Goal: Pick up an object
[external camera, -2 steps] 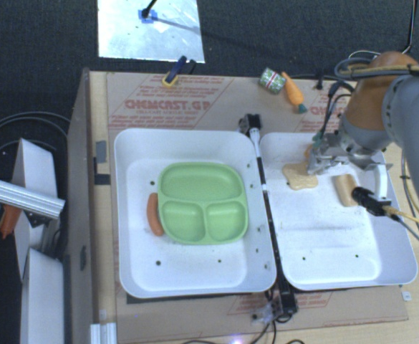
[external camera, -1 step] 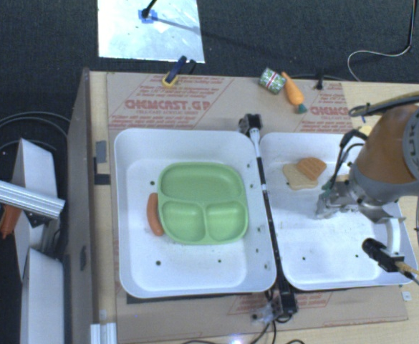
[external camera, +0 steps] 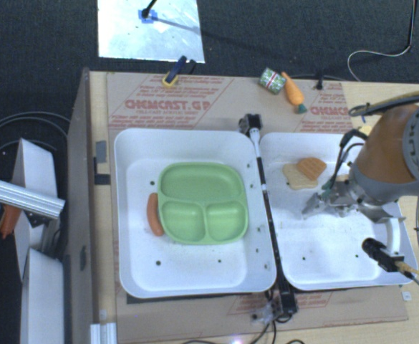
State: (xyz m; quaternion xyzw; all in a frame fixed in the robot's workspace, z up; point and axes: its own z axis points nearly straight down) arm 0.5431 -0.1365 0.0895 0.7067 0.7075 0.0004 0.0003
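In the right bin [external camera: 324, 264], a tan slice of toast [external camera: 304, 172] lies flat near the back left. My gripper [external camera: 316, 205] hangs low over the bin floor, just in front of the toast and a little to its right, apart from it. The grey arm with its orange band [external camera: 388, 149] reaches in from the right. In the left bin [external camera: 141, 264], a green divided plate [external camera: 202, 201] sits in the middle, with an orange-red sausage [external camera: 152, 213] lying along its left side.
Behind the bins, a small green can [external camera: 272, 79] and a toy carrot [external camera: 293, 90] rest on the cardboard. A yellow and blue clip [external camera: 175, 72] lies at the back. A black divider [external camera: 263, 192] runs between the bins. Cables lie at the left.
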